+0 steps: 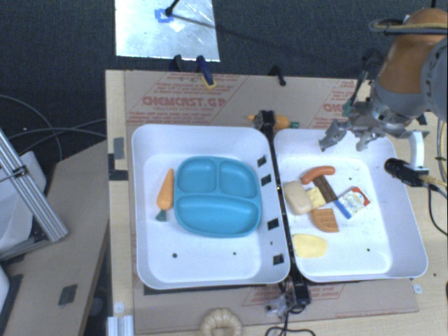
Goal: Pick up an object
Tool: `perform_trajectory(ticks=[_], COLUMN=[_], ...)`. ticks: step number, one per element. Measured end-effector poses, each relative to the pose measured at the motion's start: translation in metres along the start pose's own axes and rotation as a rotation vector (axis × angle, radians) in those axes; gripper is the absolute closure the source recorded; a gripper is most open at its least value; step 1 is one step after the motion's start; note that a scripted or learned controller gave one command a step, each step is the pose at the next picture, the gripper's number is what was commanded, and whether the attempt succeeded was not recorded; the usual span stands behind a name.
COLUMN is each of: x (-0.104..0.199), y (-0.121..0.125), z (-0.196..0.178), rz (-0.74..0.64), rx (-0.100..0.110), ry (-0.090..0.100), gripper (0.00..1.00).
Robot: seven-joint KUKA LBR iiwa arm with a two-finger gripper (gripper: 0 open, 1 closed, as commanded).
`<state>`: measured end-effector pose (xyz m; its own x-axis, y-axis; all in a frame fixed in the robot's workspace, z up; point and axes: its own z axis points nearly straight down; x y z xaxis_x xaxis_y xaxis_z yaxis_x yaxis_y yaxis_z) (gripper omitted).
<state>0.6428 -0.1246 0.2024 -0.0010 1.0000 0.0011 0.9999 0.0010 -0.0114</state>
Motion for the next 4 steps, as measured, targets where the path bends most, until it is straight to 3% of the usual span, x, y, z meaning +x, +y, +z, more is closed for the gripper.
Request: perform_trajectory(ticks=[1, 3, 4], x=[0.000, 0.010, 0.010], y=[0.003, -0.001, 0.001], z=[-0.008, 0.092, 0.117], rz=[-0.002, -0.003, -0.002], rx=[-0.013, -0.009, -0.014], ry=[-0.001, -0.001, -0.002], gripper=[0.00, 0.00, 0.00])
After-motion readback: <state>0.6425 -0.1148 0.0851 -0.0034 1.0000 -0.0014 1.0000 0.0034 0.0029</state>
